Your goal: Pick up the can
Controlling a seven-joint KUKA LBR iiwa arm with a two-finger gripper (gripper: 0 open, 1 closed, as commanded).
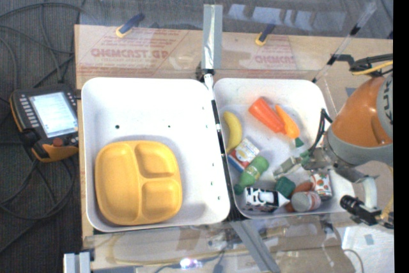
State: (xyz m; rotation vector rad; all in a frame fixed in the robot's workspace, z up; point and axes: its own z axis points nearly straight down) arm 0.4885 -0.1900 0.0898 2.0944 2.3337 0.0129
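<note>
You've got nothing lifted yet: can (306, 201) lies on its side, lower right of frame, right bin (271, 89). Gripper (295, 163) hangs just above-left; fingers look spread, empty. Descent, grasp, lift left.

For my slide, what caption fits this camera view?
Claw low in the right bin among toys; yellow tray in the left bin.

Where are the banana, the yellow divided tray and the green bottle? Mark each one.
banana (233, 130): camera view, right bin, middle of its curved body.
yellow divided tray (138, 182): camera view, left bin, ridge between its compartments.
green bottle (253, 171): camera view, right bin, middle of its body.
</note>
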